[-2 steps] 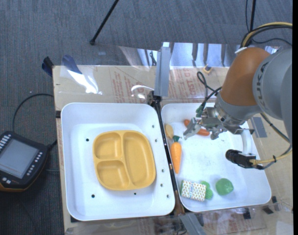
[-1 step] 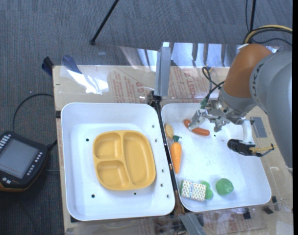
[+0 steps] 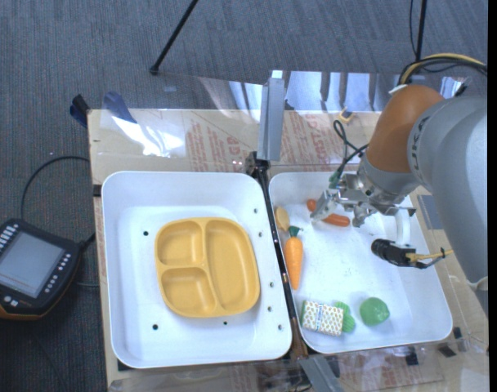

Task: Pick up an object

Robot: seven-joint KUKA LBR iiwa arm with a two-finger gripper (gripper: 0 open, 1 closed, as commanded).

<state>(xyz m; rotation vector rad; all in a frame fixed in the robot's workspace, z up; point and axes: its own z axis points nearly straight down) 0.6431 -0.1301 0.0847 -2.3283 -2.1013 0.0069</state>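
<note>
Left bin (image 3: 122, 219): yellow divided plate (image 3: 207, 265), centred. Right bin (image 3: 432, 300): large carrot (image 3: 293, 257) against the left wall; patterned packet (image 3: 322, 318) and green ball (image 3: 374, 310) near the front; small carrot (image 3: 330, 217) at the back, directly under the gripper (image 3: 347, 203), whose finger spread cannot be told.
</note>
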